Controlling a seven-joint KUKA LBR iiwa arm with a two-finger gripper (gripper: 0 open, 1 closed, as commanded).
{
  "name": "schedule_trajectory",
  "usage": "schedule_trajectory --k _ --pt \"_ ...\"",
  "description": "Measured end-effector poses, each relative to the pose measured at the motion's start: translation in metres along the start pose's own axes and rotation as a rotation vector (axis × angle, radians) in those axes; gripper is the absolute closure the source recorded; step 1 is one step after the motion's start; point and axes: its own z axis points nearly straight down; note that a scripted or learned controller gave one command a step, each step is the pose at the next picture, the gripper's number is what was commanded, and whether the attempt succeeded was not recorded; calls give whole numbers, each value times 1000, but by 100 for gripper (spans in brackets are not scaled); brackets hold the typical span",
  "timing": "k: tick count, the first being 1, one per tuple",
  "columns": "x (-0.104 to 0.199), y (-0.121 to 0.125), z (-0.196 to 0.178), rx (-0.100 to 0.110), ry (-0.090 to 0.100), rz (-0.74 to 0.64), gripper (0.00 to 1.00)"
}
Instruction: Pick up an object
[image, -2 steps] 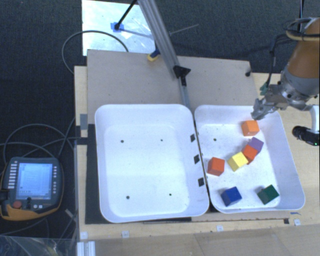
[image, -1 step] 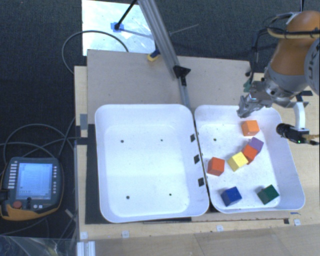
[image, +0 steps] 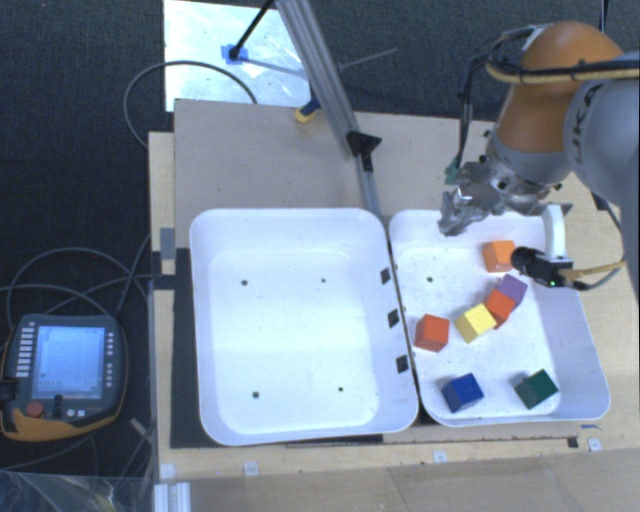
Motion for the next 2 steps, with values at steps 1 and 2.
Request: schedule_trajectory --k 1,2 --pt "56 0 10 1 1 0 100" --pt "118 5 10 -1 1 -1 100"
